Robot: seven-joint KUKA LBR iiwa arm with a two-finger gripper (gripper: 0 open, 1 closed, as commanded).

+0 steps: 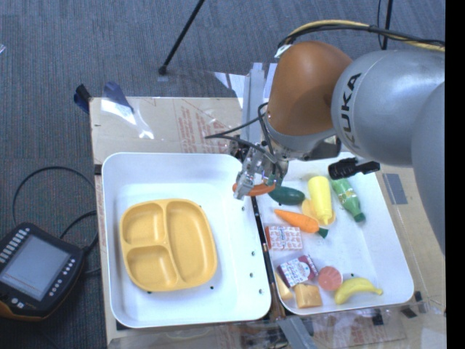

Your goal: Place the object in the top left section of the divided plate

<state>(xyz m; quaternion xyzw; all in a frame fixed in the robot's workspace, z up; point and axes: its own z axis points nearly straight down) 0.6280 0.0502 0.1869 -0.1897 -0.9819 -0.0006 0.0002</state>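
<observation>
A yellow divided plate (168,244) lies in the left bin (116,195); its top left section (142,222) holds nothing. My gripper (254,182) hangs over the seam between the two bins, to the upper right of the plate. A small orange object (249,190) sits pinched at its fingertips, and the fingers are shut on it. The orange wrist band and grey arm cover the space behind the gripper.
The right bin (392,231) holds a dark green item (288,194), yellow corn (320,198), a green bottle (349,199), a carrot (298,220), two red-and-white packets (283,237), a banana (356,289) and more. A teach pendant (33,267) lies left of the bench.
</observation>
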